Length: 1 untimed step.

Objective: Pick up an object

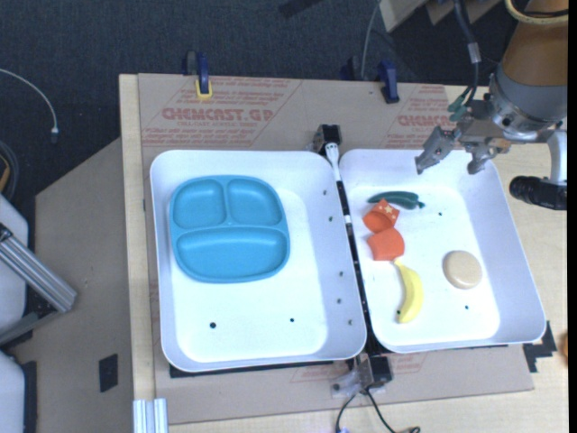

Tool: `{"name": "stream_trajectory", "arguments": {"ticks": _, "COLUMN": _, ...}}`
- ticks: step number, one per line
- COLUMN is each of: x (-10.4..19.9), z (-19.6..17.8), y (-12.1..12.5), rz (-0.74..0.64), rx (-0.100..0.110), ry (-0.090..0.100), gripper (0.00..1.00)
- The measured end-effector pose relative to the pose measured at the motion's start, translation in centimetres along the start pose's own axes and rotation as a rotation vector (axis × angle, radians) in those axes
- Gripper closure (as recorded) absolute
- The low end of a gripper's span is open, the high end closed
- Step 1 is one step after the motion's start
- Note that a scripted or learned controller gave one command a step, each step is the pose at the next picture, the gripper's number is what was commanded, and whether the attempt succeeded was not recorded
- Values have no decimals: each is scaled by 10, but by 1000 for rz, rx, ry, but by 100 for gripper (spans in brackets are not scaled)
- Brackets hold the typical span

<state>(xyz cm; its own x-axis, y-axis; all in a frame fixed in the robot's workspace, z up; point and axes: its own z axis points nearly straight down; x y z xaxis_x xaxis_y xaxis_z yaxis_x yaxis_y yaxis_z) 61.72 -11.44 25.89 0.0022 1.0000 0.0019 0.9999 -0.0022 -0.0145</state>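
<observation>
My gripper (453,159) hangs open over the far edge of the right bin (505,242), its two fingers spread apart with nothing between them. Below and to its left in that bin lie a dark green vegetable (397,198), a small red piece (381,216) and an orange-red piece (387,244). A yellow banana (409,293) lies nearer the front, and a beige round object (462,270) sits to its right. The gripper is above and apart from all of them.
The left bin (243,323) holds a blue divided plate (230,227). A black hinge strip (346,242) runs between the bins. Blue clamps (202,72) and cables sit at the bench's far edge. A black knob (539,191) sticks out at the right.
</observation>
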Motion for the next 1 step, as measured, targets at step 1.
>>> {"name": "stream_trajectory", "arguments": {"ticks": 1, "x": 0, "z": -8, "y": 2, "rz": -3, "rx": -13, "ry": -2, "gripper": 0}}
